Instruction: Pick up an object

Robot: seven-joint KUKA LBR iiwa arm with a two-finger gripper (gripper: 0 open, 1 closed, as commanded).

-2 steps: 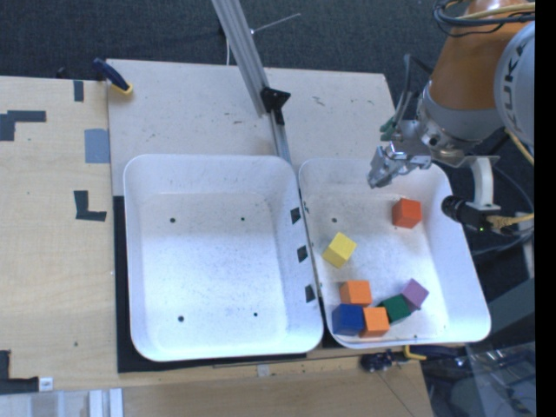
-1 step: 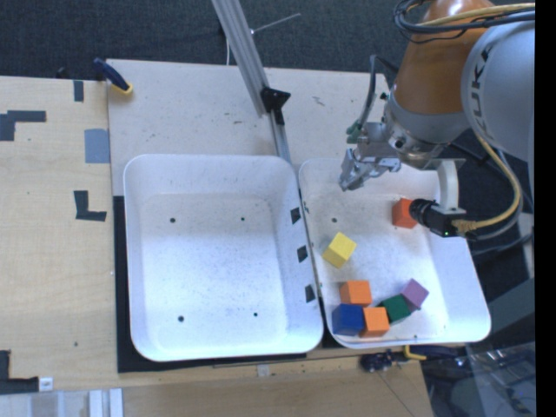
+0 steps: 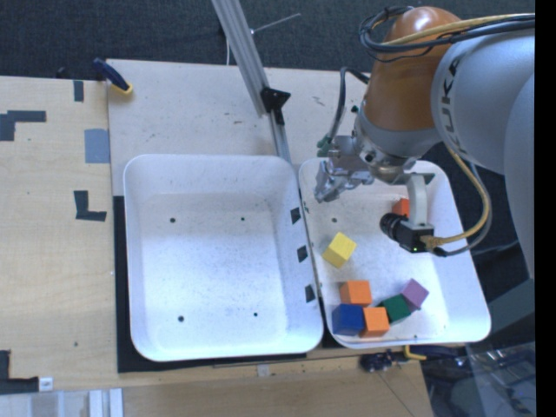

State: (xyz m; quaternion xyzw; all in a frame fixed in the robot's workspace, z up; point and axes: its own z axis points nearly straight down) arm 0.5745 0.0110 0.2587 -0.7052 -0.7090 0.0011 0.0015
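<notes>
Tool (image 3: pixel 328 187) over the upper left corner of the right bin (image 3: pixel 460 259), nothing between its fingers; gap between them not discernible. Yellow cube (image 3: pixel 340 249) nearest, just below the tool toward the near rim. Beyond, clustered: two orange cubes (image 3: pixel 355 292), blue (image 3: pixel 347 320), green (image 3: pixel 396 307), purple (image 3: pixel 415 293). Left bin (image 3: pixel 139 259) alongside.

Two bins side by side, blocks (image 3: pixel 375 298) in right bin (image 3: pixel 460 259), hand (image 3: pixel 330 185) over its far-left corner, left bin (image 3: pixel 217 259) beside

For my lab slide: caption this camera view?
KUKA arm's gripper hovers over the right bin, above a yellow block and clustered coloured blocks.
</notes>
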